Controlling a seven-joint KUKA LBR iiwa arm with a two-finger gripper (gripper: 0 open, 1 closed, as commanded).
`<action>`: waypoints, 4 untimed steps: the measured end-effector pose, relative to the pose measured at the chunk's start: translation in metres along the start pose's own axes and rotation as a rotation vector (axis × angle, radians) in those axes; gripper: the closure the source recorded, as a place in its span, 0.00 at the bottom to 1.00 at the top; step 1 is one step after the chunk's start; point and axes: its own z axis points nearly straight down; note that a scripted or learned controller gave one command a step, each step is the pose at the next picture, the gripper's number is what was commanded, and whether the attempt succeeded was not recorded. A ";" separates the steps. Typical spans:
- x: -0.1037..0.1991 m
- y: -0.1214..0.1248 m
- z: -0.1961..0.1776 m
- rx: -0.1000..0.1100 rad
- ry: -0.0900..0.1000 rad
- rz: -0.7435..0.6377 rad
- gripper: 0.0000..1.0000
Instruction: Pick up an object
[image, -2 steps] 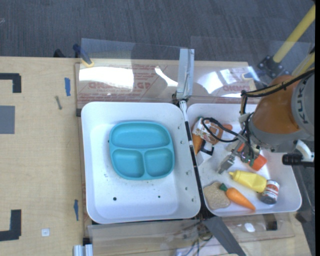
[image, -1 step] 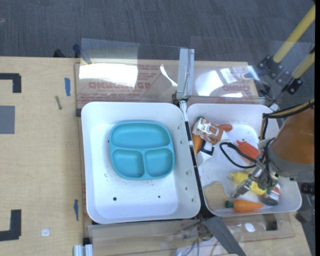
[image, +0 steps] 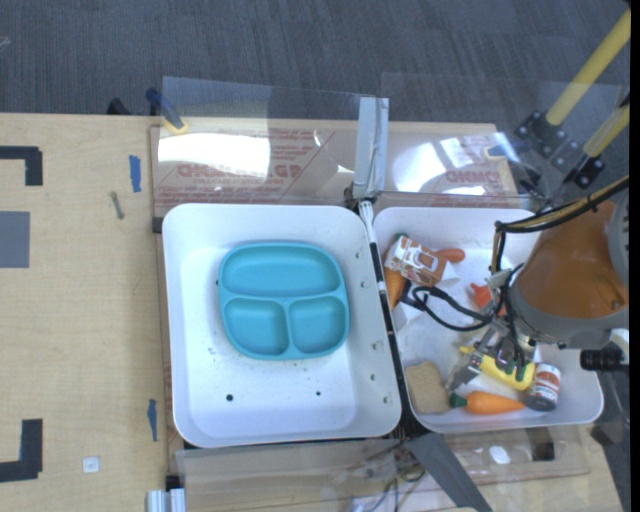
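Camera view: left bin (image: 190, 300) holds a blue tray (image: 283, 300) — right bin (image: 585, 405) toys; end effector (image: 487, 358) grip seemingly unclear.

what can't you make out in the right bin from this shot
- Gripper: in the camera view, cables and the wrist blur it; jaws open or shut is unreadable.
- Yellow object: partly covered by the gripper; identity unclear.
- Small jar: label too small to read.
- Right bin: its right side sits under the orange band.
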 end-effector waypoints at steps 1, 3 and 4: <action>0.002 -0.023 0.000 -0.003 0.003 -0.007 0.00; 0.015 -0.004 0.000 -0.003 0.004 0.130 0.00; 0.011 -0.002 -0.013 -0.008 -0.007 0.129 1.00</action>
